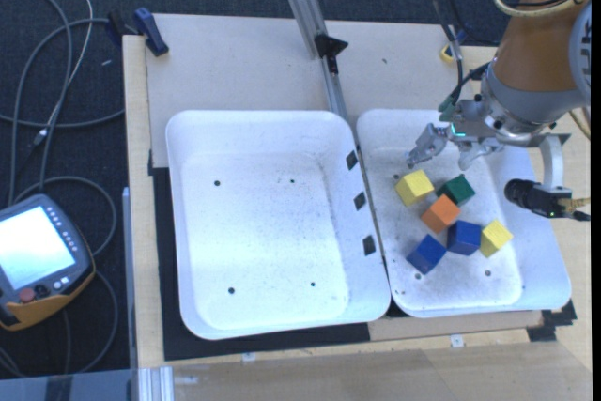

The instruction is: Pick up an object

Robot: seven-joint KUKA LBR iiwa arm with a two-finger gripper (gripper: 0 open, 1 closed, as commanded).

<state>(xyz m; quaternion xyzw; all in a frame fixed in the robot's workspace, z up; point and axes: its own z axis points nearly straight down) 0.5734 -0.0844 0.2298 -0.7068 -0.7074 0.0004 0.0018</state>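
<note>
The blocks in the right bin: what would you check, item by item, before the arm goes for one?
1. Blocks within reach in the right bin: ok, six lie there.
2. Gripper free of any block: ok, nothing between the fingers.
3. Fingers spread for a grasp: ok, they look open.
4. Nearest target clear to grab: ok, the yellow block just below the gripper stands apart.
5. Orange block easy to take: not ok, the green block touches it.
6. Gripper height above the blocks: cannot tell.
</note>
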